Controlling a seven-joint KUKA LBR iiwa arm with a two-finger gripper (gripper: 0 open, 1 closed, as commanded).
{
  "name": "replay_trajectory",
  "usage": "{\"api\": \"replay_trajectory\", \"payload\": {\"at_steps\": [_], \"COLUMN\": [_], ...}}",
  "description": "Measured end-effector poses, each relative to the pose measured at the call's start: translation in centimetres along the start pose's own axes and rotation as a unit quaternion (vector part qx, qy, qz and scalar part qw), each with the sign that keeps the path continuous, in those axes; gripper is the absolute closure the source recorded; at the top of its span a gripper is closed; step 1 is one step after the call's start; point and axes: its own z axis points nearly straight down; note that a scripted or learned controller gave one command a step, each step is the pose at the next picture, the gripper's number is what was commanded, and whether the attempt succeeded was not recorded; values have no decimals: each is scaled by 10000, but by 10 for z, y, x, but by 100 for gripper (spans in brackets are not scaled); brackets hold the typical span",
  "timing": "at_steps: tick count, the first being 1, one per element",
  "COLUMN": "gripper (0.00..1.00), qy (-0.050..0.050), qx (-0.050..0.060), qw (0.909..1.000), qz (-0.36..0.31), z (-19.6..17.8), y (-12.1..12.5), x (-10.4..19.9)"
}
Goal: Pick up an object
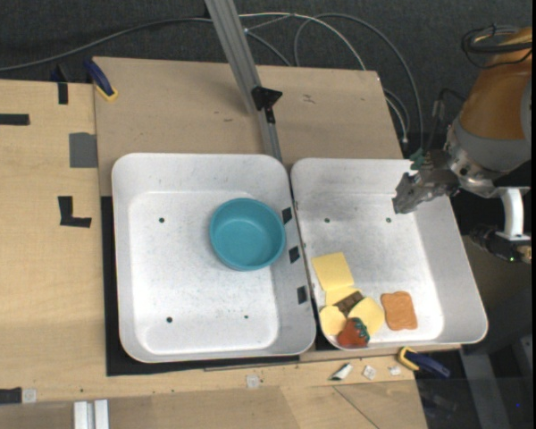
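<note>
Dark carpet surrounds the wooden bench (205, 114), with cables looping across the floor at the top. Two shallow white bins sit side by side on it. Over in the left bin (143, 248) there's a teal bowl (246, 232), upright, sitting right of centre and near the wall shared with its neighbour. In the right bin (429, 266), everything is bunched toward the near edge: a pale yellow block (331, 270), and just below it a small cluster where a dark brown piece (347, 303), a yellow piece (368, 312) and a red item (350, 333) are pressed together, touching. Just beside them to the right lies an orange-brown flat piece (398, 310), slightly apart from the cluster.

My gripper (409, 195) hangs over the upper right part of the right bin, well apart from all those objects, tilted down toward the bin floor. It's a dark shape from this angle, so I cannot tell how it is set. Nothing is visibly in its grasp.
</note>
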Motion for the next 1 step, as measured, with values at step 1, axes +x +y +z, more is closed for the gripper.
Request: {"api": "replay_trajectory", "payload": {"at_steps": [1], "gripper": [100], "qy": [9], "qx": [10], "qw": [10000], "qz": [-29], "z": [5], "y": [13], "x": [63]}}
